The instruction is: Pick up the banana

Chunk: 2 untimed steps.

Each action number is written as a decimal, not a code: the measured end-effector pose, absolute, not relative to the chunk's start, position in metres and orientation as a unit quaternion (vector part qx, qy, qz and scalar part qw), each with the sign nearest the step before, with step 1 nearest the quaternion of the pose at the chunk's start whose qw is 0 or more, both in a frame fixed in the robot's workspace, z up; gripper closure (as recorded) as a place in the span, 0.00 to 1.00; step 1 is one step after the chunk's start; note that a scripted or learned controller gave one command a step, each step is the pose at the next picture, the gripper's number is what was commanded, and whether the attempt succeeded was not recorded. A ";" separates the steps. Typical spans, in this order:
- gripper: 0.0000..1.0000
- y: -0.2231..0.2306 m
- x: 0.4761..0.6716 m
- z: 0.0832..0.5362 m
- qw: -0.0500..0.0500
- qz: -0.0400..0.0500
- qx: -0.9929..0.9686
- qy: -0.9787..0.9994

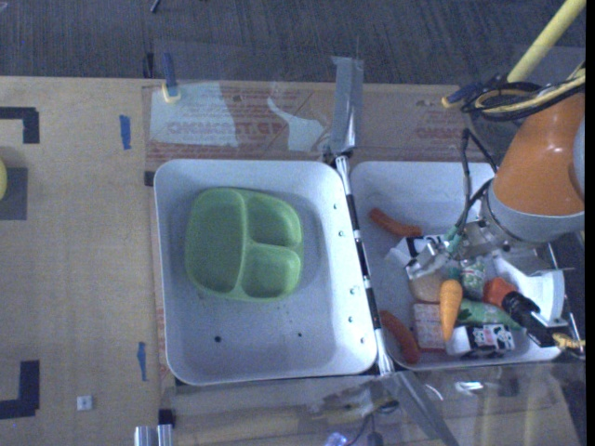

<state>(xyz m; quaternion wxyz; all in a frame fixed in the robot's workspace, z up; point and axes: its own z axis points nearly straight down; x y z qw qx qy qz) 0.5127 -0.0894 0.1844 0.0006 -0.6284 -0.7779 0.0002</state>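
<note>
My gripper (429,262) hangs low over the right bin (372,193), above a heap of toy food. Directly beneath and beside it lie an orange carrot (449,307), a tan bread-like piece (425,290) and a pink wafer (429,325). Two red sausages rest in the same bin, one near the back (394,223) and one by the front left corner (401,336). The arm's wrist and orange band (544,165) cover the bin's right part and hide what lies under them.
The left bin (177,342) holds a green divided plate (244,243). A small dark-capped bottle (483,337) and a red-orange item (498,291) lie at the right bin's front right. A yellow object (2,180) sits at the bench's far left edge.
</note>
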 end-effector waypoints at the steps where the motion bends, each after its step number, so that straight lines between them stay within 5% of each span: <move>1: 0.00 -0.052 0.506 0.185 0.001 0.000 -0.538 -0.843; 2: 0.00 -0.011 0.566 0.185 -0.002 -0.001 -0.445 -0.895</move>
